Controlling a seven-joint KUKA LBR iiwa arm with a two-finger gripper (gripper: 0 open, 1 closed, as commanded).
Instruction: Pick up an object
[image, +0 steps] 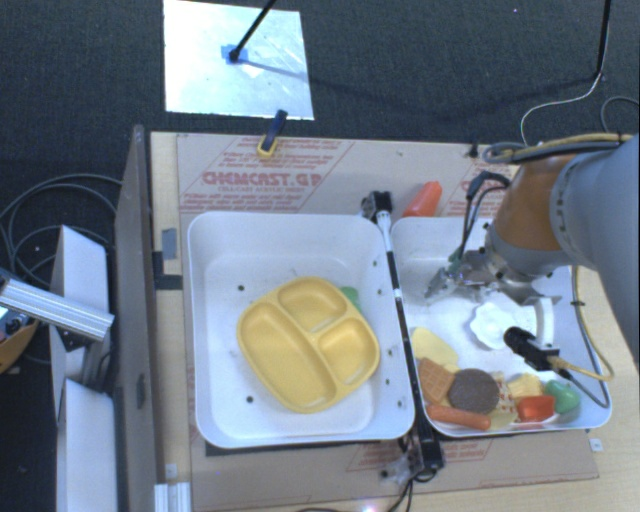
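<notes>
1. Bench (300, 165) of printed board carries two white bins side by side, dark floor behind.
2. Nearest, right bin (415, 232): toy foods heaped at its near edge — orange carrot (458, 417), brown round patty (473, 390), cracker (435, 379), red piece (537, 407), green piece (567, 398).
3. Left bin (210, 300): yellow divided tray (307, 342) lies flat.
4. Further in, gripper (445, 281) hangs low over right bin's bare floor; whether pincer is apart or together cannot be told.
5. Orange object (423, 199) rests beyond the bins.
</notes>
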